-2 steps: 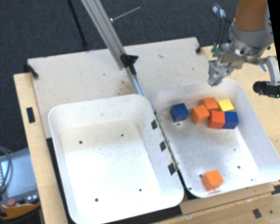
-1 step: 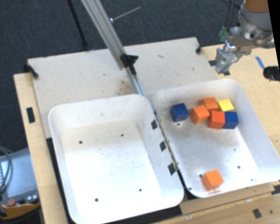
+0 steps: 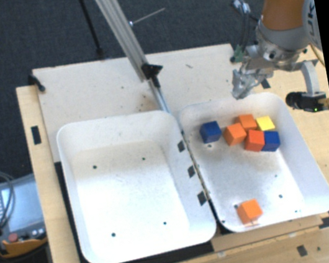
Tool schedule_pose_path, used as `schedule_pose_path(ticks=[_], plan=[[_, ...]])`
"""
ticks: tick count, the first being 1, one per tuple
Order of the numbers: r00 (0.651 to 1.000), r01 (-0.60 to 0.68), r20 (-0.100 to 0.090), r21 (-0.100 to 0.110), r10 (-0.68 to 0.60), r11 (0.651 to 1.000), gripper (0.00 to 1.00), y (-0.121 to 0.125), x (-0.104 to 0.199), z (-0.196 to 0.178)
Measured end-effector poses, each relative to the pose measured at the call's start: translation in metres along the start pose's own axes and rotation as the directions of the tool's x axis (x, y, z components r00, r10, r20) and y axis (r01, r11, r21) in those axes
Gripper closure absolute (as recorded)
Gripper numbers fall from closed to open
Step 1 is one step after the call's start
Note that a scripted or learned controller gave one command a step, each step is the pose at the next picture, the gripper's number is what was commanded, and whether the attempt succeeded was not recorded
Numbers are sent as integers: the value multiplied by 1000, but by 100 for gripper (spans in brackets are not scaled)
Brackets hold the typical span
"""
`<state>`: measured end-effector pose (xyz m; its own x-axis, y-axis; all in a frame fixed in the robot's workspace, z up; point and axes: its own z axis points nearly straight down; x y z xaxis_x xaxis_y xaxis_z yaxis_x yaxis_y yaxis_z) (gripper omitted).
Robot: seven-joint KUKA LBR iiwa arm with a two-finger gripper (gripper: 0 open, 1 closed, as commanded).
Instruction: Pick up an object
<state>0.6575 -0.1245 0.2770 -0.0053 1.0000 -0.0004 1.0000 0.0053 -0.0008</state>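
Camera view — matte cubes (image 3: 252,132), smooth bin (image 3: 302,198)

wooden bench (image 3: 44,180) — two white bins (image 3: 131,190), side by side

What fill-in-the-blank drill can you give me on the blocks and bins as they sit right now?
1. All the blocks lie in the ____ bin as the camera sees it.
2. The lone block near that bin's front edge is ____.
3. The block standing apart to the left of the cluster is ____.
4. The gripper hangs over that bin's ____ rim.

Missing words: right; orange; blue; far
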Motion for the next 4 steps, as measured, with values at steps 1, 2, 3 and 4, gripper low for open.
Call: schedule_pose_path(ticks=[1,2,3,4], plan=[[1000,0,-1,0,0,1000,100,-10,52,17],[1000,2,-2,-1,-2,1000,100,-25,108,12],[1000,2,-1,1,-2,1000,100,-40,167,25],[1000,1,-1,1,-1,1000,100,-53,211,39]])
